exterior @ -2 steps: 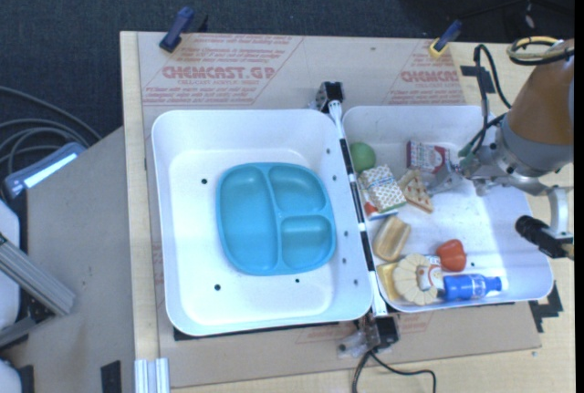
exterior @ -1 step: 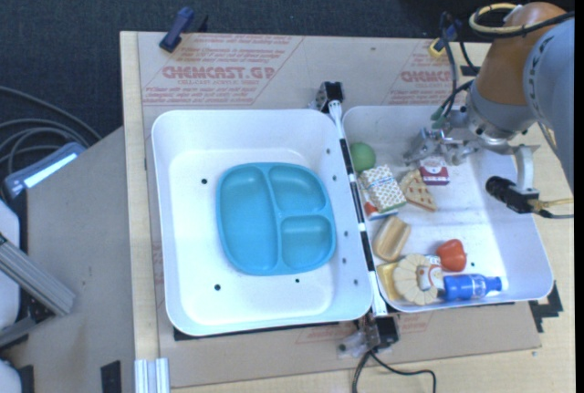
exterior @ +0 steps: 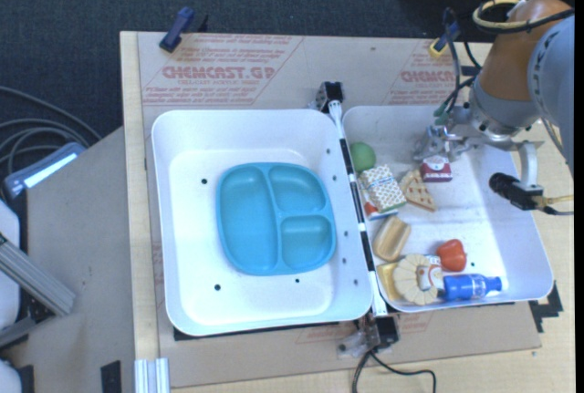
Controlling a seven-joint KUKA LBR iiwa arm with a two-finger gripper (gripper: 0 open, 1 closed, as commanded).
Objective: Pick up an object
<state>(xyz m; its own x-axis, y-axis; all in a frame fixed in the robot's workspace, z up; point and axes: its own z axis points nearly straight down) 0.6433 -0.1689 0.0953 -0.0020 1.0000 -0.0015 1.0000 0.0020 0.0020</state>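
Note:
My gripper hangs low over the back of the right bin, at the end of the grey arm with its orange band. Just in front of it a small red and white item lies on the bin floor; I cannot tell whether the gripper touches it. Beside that lie a tan waffle-like cracker, a checkered box and a green ball. Nearer the front are a tan bun, a red tomato, a blue bottle and a round pale pastry.
The left bin holds a blue divided plate. A black-clipped divider separates the two bins. The right half of the right bin's floor is bare white. A blue clamp sits at the bench's back left corner.

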